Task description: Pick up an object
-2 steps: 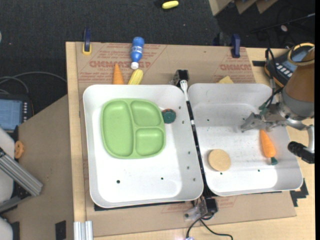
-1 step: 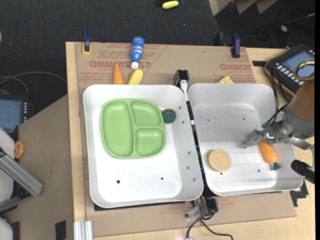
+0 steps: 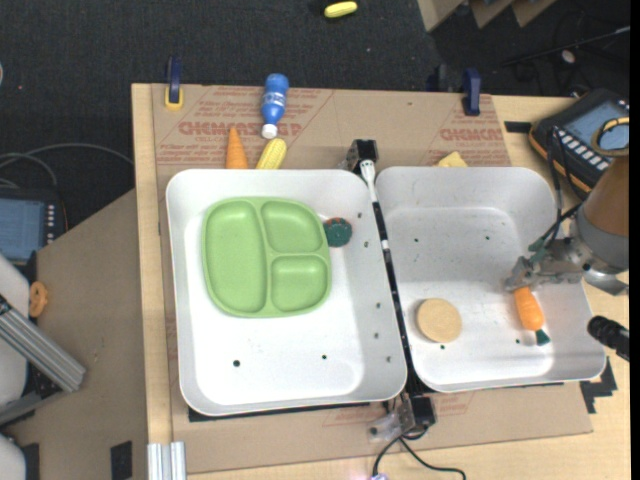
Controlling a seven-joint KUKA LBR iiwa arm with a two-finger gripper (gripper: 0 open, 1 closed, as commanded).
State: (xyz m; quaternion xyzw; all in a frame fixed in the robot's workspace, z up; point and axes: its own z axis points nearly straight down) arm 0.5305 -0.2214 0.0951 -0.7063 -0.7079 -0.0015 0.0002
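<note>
The round tan cookie (image 3: 439,320) lies at the near side of the right bin (image 3: 470,203), and just right of it the hand (image 3: 527,274) sits low over the toy carrot (image 3: 529,310), probably to grab it, holding nothing yet.

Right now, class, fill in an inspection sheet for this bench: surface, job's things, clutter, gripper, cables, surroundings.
Surface: cardboard-covered bench with left bin and right bin.
Job's things: toy carrot and tan disc in right bin; green divided plate and dark teal piece in left bin.
Clutter: bottle, orange cone and yellow piece behind left bin.
Gripper: gripper just above the carrot; fingers unclear.
Cables: cable on floor, left.
Surroundings: yellow object on dark floor.
</note>
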